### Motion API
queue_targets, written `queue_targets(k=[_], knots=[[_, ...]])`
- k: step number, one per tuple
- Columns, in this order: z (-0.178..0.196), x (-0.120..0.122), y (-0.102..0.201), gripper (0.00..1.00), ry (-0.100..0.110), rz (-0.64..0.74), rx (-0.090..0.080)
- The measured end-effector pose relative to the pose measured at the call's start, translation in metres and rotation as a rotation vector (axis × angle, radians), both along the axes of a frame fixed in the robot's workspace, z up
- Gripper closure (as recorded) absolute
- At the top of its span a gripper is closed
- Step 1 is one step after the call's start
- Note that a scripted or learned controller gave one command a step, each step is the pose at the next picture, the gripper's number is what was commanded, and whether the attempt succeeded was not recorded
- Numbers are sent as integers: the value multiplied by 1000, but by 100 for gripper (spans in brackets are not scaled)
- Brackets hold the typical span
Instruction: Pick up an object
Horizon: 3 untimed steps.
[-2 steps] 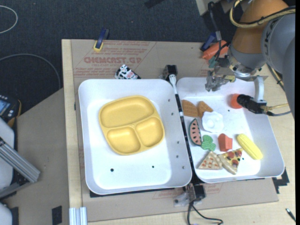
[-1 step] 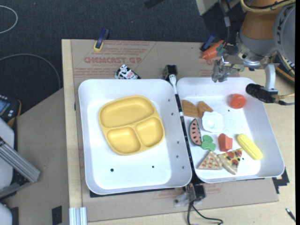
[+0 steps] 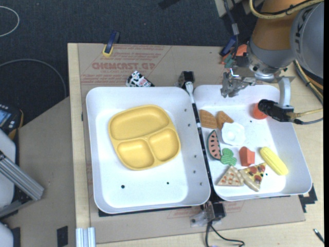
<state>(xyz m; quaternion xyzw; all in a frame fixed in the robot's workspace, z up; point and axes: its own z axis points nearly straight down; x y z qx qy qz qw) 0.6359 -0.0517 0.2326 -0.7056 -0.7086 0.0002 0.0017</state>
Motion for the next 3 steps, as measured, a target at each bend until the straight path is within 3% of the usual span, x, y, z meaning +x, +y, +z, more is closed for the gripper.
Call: queue_targets(k=[1,2,3], knots=[[-7,-12,48,100,1,0,0],[1,-37,64,100,1,-2,-1],[-10,-34,75,100,1,-2,-2]])
